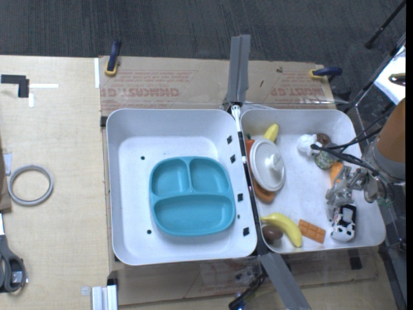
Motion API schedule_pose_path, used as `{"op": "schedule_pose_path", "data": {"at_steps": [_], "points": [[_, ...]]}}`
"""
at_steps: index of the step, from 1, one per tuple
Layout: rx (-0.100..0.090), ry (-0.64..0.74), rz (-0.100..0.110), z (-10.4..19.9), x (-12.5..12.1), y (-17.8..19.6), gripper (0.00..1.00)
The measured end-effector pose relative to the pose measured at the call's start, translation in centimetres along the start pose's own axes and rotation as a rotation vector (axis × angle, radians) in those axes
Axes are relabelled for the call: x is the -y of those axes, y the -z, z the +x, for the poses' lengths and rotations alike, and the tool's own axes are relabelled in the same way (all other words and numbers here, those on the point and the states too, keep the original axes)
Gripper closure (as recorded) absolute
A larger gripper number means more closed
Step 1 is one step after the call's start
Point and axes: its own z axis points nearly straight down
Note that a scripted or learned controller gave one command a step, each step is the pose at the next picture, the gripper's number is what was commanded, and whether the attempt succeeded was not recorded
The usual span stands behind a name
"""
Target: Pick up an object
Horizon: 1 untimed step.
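Two white bins sit side by side, and your work is in the right bin [361, 241]. The gripper [343, 196] hangs low over its right side, just above a small black-and-white toy [344, 223] lying near the near-right corner. I cannot tell how the gripper is set; the metalwork and cables blur together there, and nothing visibly sits in its grasp.

I judge you are at the approach or descent, with no pick made yet. Other candidates lie to the left: a banana [286, 227] with an orange block [312, 232] beside it along the near wall, and a white lidded pot [268, 166] further back. The left bin [122, 192] holds a blue divided plate [191, 196].

Your next move likely calls for dropping squarely onto the toy, then closing and lifting. Watch the bin wall close by.
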Motion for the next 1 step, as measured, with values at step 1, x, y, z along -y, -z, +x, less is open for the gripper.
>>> {"op": "schedule_pose_path", "data": {"at_steps": [1], "points": [[0.0, 0.0, 0.0, 0.0, -0.03, 0.0, 0.0]]}}
